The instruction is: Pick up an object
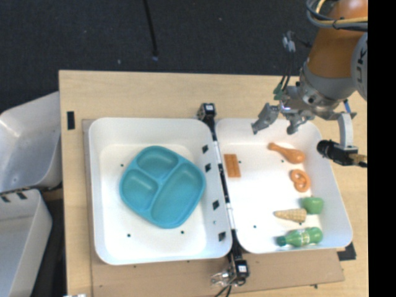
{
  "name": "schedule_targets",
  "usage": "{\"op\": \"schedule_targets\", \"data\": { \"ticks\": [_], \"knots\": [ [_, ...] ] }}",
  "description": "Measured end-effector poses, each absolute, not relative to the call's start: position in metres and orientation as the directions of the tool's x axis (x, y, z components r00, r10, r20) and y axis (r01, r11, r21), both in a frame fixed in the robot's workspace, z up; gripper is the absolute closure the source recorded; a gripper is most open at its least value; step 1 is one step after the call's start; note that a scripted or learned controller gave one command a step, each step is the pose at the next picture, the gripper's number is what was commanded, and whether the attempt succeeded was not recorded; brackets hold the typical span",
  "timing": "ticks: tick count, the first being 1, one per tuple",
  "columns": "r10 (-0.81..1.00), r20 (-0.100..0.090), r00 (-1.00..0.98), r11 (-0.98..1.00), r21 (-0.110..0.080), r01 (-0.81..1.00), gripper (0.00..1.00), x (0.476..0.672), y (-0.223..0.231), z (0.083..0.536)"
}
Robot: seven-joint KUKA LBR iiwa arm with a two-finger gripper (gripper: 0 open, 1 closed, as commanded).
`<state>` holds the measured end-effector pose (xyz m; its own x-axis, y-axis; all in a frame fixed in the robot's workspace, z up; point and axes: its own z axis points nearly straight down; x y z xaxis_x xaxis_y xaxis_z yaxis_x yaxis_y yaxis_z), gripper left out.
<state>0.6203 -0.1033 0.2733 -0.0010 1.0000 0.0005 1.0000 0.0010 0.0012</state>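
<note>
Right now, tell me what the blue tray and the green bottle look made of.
Blue tray: likely moulded plastic, matte, with an even teal colour and rounded compartment ridges. Green bottle: probably glossy plastic, judging by its bright highlights; too small to be sure.

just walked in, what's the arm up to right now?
The arm's gripper hangs open over the far end of the right bin, with nothing between its fingers. Nothing is picked up yet. Nearest to it lies an orange drumstick-shaped toy; further along are a pretzel, a small orange block, a green pepper, a cone and a green bottle. The left bin holds a blue divided plate.
</note>
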Motion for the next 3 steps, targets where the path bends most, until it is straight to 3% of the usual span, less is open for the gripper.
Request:
{"op": "schedule_targets", "data": {
  "ticks": [1,3],
  "knots": [
    [1.0,-0.002,0.0,0.0,-0.002,1.0,0.0,0.628,-0.103,0.228],
    [1.0,-0.002,0.002,-0.002,-0.003,1.0,0.0,0.61,-0.109,0.112]
  ]
}}
